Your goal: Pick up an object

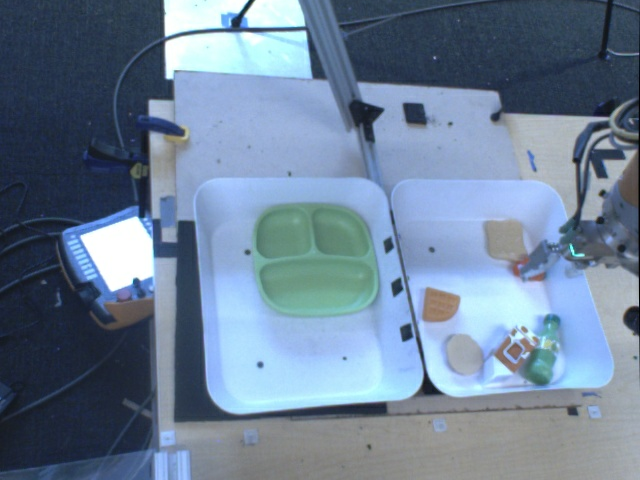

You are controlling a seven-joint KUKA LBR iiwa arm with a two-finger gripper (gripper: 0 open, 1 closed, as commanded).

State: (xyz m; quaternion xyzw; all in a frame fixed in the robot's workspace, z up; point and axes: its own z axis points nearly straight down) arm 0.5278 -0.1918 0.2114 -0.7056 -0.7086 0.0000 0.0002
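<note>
The right bin (470, 196) holds several small items. A tan square slice (504, 238) lies near its right wall, an orange wedge (440, 304) near its left side, and a round tan disc (463, 354) toward the front. A green bottle (542, 356) and an orange-and-white patterned piece (517, 348) sit in the front right corner. My gripper (538, 260) reaches in over the right wall, low, just right of and below the tan slice. A small red object (527, 267) sits right at its tip; whether it is gripped is unclear.
The left bin (230, 348) carries a green divided plate (315, 259). A slanted metal pole (335, 58) crosses the back board above the bins. A handheld pendant (108, 264) lies off the bench to the left.
</note>
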